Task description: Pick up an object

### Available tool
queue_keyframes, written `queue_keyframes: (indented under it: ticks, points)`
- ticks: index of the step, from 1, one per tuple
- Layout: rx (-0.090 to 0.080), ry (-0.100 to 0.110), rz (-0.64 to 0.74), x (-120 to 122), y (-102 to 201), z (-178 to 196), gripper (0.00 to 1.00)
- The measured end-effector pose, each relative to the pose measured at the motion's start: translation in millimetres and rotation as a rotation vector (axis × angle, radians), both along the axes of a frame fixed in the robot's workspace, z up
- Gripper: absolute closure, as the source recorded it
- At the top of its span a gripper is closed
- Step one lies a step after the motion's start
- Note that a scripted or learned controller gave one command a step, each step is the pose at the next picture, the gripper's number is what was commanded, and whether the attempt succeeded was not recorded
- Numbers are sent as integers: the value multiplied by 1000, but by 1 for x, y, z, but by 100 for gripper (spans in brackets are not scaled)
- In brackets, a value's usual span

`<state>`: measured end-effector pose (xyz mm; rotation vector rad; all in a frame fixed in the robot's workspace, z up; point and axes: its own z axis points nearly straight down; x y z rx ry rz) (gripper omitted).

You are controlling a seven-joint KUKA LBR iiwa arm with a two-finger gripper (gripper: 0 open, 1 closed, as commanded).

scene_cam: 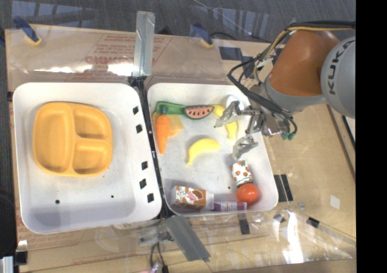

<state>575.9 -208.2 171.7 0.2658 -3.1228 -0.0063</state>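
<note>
hand (239,125): sat over the right bin's (208,91) right side, fingers spread pretty wide, one up near the far edge and one lower down; nothing between them as far as I could see
banana (202,148): middle of the right bin, just left of the lower finger, not touching
yellow piece (231,129): right between the fingers, couldn't tell if they touched it
carrot (162,132): along the bin's left wall
watermelon slice (198,111): near the far edge
tomato (247,192): near right corner
yellow tray (72,138): left bin (78,214)
</note>
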Motion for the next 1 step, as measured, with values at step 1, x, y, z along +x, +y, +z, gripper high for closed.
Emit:
queue_keyframes:
  ticks: [1]
  points:
    - [-4,-12,104,46,106,-79,0]
